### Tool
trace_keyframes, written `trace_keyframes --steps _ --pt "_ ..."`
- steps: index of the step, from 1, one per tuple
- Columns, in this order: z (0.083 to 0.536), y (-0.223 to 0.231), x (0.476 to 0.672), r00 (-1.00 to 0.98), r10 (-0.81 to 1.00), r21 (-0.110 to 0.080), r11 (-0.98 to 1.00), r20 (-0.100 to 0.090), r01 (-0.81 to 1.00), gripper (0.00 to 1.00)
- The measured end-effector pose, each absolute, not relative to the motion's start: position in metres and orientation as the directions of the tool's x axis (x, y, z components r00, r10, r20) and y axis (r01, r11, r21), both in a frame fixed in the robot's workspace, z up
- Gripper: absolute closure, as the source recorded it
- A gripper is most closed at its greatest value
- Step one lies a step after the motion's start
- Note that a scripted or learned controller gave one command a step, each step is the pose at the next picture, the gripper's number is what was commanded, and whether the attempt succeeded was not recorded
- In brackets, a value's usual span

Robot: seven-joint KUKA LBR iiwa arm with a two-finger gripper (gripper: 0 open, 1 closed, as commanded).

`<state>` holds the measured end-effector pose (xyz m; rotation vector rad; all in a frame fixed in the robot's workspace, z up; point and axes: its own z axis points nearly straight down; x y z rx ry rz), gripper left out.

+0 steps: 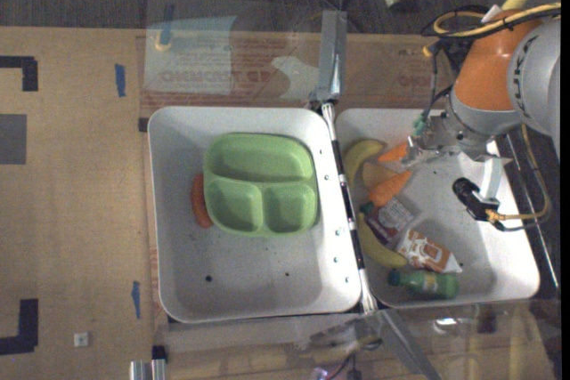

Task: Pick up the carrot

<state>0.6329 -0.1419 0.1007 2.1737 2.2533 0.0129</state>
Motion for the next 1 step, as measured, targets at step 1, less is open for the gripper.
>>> trace_keyframes --steps 1 --pt "0.1853 -0.0570 0.6490 0.197 0.980 0.002 -0.197 0.000 0.980 1.00"
